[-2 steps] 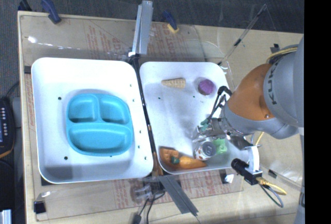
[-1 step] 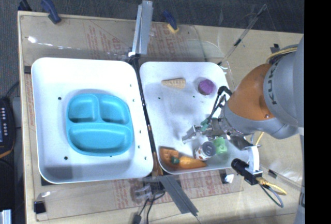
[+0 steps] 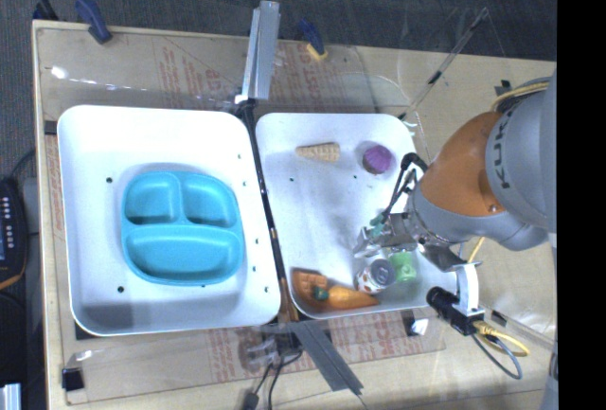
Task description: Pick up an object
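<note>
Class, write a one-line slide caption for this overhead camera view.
The arm's tool sits low in the right bin near a carrot, with a blue divided plate in the left bin.

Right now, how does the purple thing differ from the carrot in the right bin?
The purple ball is small and round; the carrot is long, orange and tapered. The ball sits near the bin's far right corner, away from the gripper; the carrot lies along the near wall. Both rest in the right bin, neither gripped.
</note>
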You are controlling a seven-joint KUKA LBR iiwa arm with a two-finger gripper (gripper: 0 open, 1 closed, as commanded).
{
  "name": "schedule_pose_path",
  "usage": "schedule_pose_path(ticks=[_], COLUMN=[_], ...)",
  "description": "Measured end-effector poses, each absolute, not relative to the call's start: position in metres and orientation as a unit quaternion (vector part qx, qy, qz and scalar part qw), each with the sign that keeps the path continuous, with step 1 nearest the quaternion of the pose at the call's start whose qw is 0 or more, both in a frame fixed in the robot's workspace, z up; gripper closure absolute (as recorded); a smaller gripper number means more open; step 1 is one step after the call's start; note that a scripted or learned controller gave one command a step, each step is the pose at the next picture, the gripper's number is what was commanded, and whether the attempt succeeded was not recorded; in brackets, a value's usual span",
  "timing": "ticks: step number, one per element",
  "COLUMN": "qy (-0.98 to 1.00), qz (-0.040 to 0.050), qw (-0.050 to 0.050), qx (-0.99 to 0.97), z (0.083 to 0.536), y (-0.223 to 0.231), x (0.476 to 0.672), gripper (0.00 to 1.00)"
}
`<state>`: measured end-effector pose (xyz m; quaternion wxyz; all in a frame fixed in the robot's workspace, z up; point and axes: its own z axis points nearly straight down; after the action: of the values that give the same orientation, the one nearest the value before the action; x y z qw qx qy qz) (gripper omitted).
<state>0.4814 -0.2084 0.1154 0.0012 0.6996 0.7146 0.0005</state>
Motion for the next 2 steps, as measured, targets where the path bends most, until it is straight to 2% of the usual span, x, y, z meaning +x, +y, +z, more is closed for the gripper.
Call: schedule_pose_path(ticks=[1,2], qy=[0.715,0.716], qz=[0.0004,0.0006], qw=[0.001,0.001], qx=[0.699,0.698], z=[0.1154,0.1249], y=[-0.2084,-0.2079], x=[0.4814,0.4828], gripper=[0.0,1.0])
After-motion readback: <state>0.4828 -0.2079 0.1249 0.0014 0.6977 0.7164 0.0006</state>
